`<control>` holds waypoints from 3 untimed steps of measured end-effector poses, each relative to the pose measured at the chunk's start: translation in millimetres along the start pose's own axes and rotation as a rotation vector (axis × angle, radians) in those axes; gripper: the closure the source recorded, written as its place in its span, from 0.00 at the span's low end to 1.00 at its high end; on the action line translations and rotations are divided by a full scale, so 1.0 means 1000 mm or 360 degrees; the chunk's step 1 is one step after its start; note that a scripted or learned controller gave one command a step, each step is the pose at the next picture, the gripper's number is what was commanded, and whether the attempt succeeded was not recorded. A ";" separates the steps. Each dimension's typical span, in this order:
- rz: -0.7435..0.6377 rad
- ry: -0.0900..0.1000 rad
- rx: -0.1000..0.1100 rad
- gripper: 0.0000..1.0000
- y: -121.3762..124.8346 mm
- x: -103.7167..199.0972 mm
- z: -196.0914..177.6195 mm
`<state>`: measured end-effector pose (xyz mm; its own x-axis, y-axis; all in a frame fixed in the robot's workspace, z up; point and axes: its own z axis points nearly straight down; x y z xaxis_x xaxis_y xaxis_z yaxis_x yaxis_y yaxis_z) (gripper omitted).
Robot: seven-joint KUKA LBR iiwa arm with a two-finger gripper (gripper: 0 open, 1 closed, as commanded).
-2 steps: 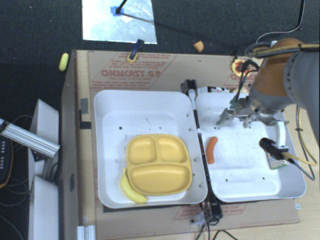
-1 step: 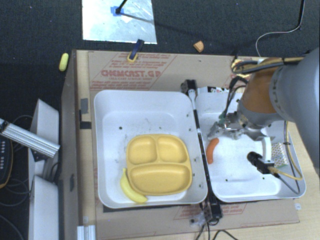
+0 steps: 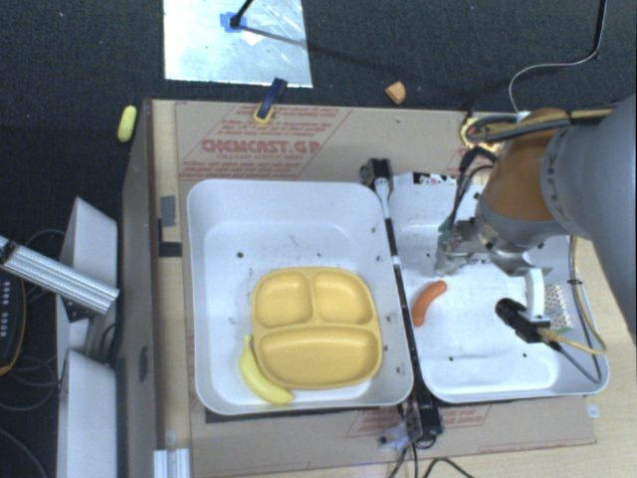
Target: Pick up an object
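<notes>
Orange sausage point(image 3: 429, 301), small and curved, lies in the right bin point(image 3: 498, 386) just below my gripper point(image 3: 453, 252); I cannot tell its grip state.

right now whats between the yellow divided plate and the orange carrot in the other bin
In the camera view, the two bins' adjoining white walls and the black clamp strip along them lie between the yellow plate and the carrot; otherwise bare bin floor.
</notes>
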<state>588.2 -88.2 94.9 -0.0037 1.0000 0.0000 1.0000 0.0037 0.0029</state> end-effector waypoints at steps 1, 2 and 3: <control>0.0000 0.0000 0.0000 0.00 0.000 0.000 0.000; 0.0004 0.0000 0.0005 0.00 -0.017 0.004 0.009; 0.0003 0.0001 0.0002 1.00 -0.016 0.004 -0.001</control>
<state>572.4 -83.8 96.1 -0.0019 1.0000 0.0003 1.0000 0.0019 0.0017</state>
